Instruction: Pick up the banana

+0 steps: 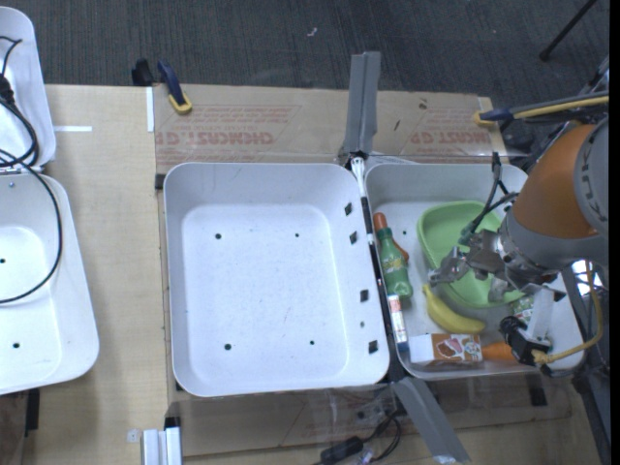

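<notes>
The yellow banana (451, 315) lies in the right bin (407, 194), near its front, curving beside a green bowl (455, 229). My gripper (453, 269) hangs just above the banana's upper end, over the front rim of the bowl. The grey arm with its orange band (562, 190) reaches in from the right and hides the bowl's right side. Nothing shows between the fingers.
A green bottle with a red cap (391, 260) lies along the right bin's left wall. A brown-and-white box (448, 348) and an orange object (496, 352) lie at the front edge. The left bin (194, 260) is beside it. A divider post (363, 105) stands behind.
</notes>
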`<state>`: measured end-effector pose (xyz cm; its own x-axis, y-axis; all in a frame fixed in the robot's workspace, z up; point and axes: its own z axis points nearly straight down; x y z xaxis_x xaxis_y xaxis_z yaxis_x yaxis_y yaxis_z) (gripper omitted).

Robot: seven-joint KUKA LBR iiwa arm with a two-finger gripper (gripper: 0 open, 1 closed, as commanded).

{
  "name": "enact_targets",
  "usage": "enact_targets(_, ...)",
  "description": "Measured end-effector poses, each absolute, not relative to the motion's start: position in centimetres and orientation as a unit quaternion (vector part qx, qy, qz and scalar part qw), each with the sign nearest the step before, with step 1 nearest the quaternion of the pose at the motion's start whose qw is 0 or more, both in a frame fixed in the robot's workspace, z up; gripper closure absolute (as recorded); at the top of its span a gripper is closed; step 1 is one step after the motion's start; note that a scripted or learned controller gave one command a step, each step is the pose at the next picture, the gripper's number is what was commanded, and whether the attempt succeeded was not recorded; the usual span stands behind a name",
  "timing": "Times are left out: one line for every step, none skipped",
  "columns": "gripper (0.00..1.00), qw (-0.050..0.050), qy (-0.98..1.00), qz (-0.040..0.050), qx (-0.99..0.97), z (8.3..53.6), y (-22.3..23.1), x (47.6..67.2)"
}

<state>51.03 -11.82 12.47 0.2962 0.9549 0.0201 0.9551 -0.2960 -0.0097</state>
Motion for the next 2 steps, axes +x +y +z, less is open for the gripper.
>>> enact_targets(0.00, -0.004, -0.620, -0.0102, -0.784, 9.83, -11.40, 48.64)
enact_targets(1.00, 0.006, -0.626, -0.0098, -0.780, 10.49, -10.59, 48.55)
